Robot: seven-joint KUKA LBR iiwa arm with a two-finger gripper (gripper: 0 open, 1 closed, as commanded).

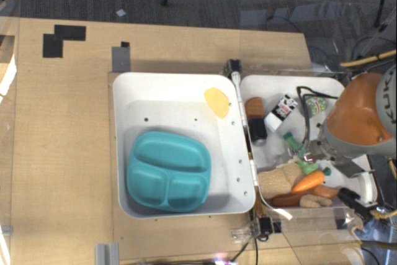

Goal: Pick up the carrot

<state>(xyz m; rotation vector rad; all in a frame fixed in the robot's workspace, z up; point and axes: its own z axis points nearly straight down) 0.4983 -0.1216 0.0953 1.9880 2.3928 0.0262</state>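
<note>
The carrot [308,182] lies in the right bin [329,80], lower right of the frame, just below the arm's wrist. The tool is hidden under the arm, so I cannot tell its state. A teal tray [168,169] sits in the left bin [161,87].

A teal tray [168,170] and a yellow disc [217,101] sit in the white left bin [180,85]. At lower right, the carrot [308,182] is orange with a green top. The bench [62,152] is tan.
</note>
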